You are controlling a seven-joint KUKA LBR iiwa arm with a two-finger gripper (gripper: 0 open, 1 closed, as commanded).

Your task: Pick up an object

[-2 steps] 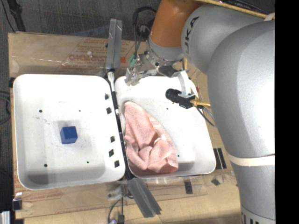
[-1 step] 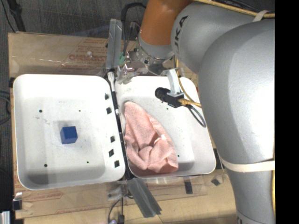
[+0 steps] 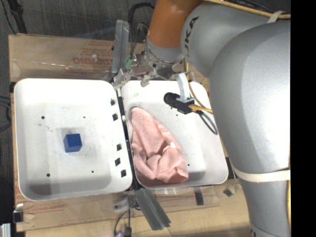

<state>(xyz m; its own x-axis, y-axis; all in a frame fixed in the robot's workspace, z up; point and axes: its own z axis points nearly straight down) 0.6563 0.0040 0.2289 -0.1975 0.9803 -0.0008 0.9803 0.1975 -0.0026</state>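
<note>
The grey arm [image 3: 247, 98] reaches in from the right, its bulk covering much of the right bin's [image 3: 210, 174] far side, the orange band [image 3: 168, 19] just above the wrist. The tool [image 3: 143, 73] hangs at the far edge between the two bins; whether it is wide or narrow I cannot tell. A crumpled pink cloth [image 3: 155, 149] lies in the right bin, near its left wall. A small blue cube [image 3: 72, 142] sits in the left bin [image 3: 29, 98], well apart from the tool. Both bins rest on the counter [image 3: 59, 53].
</note>
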